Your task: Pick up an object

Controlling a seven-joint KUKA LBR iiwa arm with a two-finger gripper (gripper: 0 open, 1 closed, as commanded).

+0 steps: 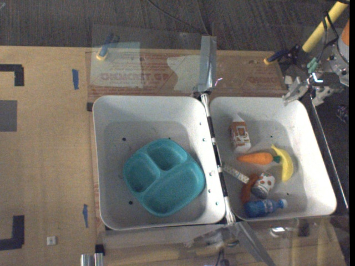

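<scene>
Your tool point(308, 87) hangs over the right bin's point(321, 204) far right corner; you cannot tell its state. In that bin lie a carton point(239, 136), carrot point(256, 158), banana point(284, 162), can point(264, 185) and bottle point(264, 206); the left bin point(111, 121) holds a teal tray point(163, 176).

Bins: two. Left bin point(105, 148): one teal divided plate point(163, 176). Right bin point(316, 165): one carton point(239, 136), one carrot point(256, 158), one banana point(284, 162), one can point(264, 185), one sausage point(247, 189), one blue bottle point(264, 206).

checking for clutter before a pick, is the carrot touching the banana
Touching: in the camera view the carrot's green tip meets the banana with no gap visible.
</scene>
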